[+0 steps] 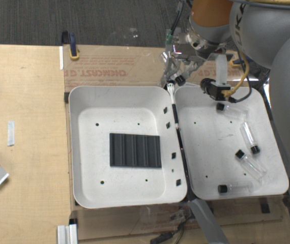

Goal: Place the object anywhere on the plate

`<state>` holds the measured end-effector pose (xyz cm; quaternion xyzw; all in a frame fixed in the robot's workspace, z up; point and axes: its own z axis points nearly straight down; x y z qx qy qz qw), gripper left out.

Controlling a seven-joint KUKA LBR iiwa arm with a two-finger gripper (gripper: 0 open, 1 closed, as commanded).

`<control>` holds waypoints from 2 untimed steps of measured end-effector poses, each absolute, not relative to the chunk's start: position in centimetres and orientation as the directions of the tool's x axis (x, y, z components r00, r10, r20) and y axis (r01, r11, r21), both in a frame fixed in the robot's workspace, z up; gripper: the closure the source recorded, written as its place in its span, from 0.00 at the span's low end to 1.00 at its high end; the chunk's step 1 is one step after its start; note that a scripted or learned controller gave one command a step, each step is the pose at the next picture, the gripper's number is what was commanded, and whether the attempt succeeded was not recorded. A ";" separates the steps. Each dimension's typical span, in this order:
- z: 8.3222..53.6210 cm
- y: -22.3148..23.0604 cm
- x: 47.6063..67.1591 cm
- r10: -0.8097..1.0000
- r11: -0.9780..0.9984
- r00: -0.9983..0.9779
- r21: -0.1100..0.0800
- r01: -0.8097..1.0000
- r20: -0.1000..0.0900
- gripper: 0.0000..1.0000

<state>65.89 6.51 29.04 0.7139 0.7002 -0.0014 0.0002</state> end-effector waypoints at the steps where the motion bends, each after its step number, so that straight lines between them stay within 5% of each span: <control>1: 29.2 10.3 60.5 0.990 -0.138 0.138 -0.004 0.990 -0.003 1.00; 2: 30.8 14.3 53.3 0.999 -0.046 0.046 -0.004 0.999 -0.003 1.00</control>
